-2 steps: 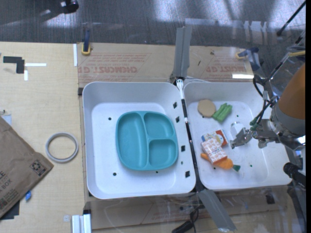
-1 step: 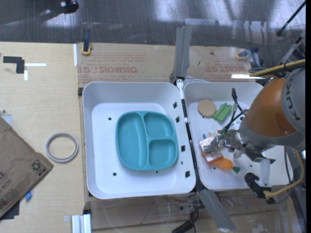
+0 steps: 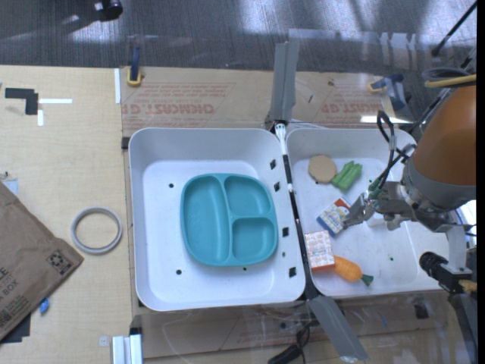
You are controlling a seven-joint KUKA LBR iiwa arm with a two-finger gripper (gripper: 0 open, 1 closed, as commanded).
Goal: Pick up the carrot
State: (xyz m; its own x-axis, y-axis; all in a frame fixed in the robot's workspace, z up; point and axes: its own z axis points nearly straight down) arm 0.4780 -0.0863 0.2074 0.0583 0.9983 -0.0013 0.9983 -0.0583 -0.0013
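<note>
The arm [image 3: 447,139] enters from the right and hangs over the right-hand bin [image 3: 402,279], its grey and orange body covering that bin's far right portion. The left-hand bin [image 3: 151,226] carries a teal divided plate [image 3: 227,218] and plays no part in the present step. At the arm's lower end the gripper [image 3: 362,207] points toward the bin's middle, close to a small blue-and-white packet [image 3: 333,218]; whether its fingers stand spread or pressed together cannot be told at this angle, and nothing is seen between them. The carrot [image 3: 348,268] lies on the floor of the right bin near the front wall, just beside a red-and-white carton [image 3: 319,250] on its left. Its long axis runs roughly left to right, the green stub toward the right. From the gripper the carrot lies nearer the camera and slightly left, apart from it. In my judgement the approach has not yet reached the carrot.
</note>
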